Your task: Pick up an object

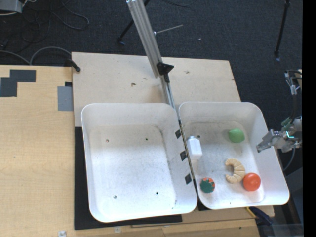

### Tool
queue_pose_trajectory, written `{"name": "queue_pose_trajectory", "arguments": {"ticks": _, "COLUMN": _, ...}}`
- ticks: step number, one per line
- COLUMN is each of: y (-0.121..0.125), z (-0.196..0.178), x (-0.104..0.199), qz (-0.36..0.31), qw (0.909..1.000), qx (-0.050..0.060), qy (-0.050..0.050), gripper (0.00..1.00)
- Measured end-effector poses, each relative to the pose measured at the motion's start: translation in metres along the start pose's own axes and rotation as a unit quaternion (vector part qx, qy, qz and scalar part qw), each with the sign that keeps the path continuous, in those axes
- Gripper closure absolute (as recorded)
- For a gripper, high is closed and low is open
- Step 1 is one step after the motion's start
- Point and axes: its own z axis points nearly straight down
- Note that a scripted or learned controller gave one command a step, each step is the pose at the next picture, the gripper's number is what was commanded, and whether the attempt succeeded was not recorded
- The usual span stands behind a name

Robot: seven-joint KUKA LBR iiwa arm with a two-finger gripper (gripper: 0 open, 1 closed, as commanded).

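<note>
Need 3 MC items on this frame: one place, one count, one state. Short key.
1. Where is the green ball?
A. left bin
B. right bin
C. on the bench

2. How many things lie in the right bin?
A. two
B. five
C. eight

3. Where is the claw?
A. at the right bin's right rim, above it
B. down among the left bin's speckles
C. gripping the croissant

Key: 1 B, the ball sits near the back of the right bin. 2 B: green ball, white block, croissant, orange-red ball, green-and-red ball. 3 A, it hangs at that rim.
</note>
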Motion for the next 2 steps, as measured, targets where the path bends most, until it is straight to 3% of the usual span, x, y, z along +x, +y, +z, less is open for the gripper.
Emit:
{"name": "queue_pose_trajectory", "arguments": {"ticks": 1, "y": 0.001, "z": -0.002, "x": 0.0, "qz": 0.001, "qw": 1.0, "qx": -0.002, "qy": -0.001, "gripper": 0.0}}
{"name": "queue_pose_trajectory", "arguments": {"ticks": 2, "y": -0.007, "z": 0.05, "x": 0.008, "qz": 0.0, "qw": 1.0, "qx": 0.001, "qy": 0.001, "gripper": 0.0}}
